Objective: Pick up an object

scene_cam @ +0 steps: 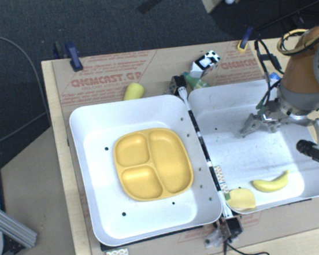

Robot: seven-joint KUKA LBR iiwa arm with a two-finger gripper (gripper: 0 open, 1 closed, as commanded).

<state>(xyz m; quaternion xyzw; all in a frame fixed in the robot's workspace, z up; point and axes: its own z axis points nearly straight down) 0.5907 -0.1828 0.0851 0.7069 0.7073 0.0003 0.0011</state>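
Observation:
A yellow banana (272, 182) lies near the front of the right bin (233, 155). A pale yellow lump (242, 199) rests at that bin's front left corner. My gripper (259, 129) hangs low over the middle of the right bin, behind the banana and apart from it. Its fingers look spread open with nothing between them. The grey arm with its orange band (303, 75) comes in from the right. The left bin (90, 133) holds a yellow divided plate (152, 164).
On the bench behind the bins lie a small yellow object (133, 90) and a black-and-white toy (206, 63) beside something green. Blue clamps (72, 56) sit on the board's far edge. A black part (315, 151) juts over the right bin's right side.

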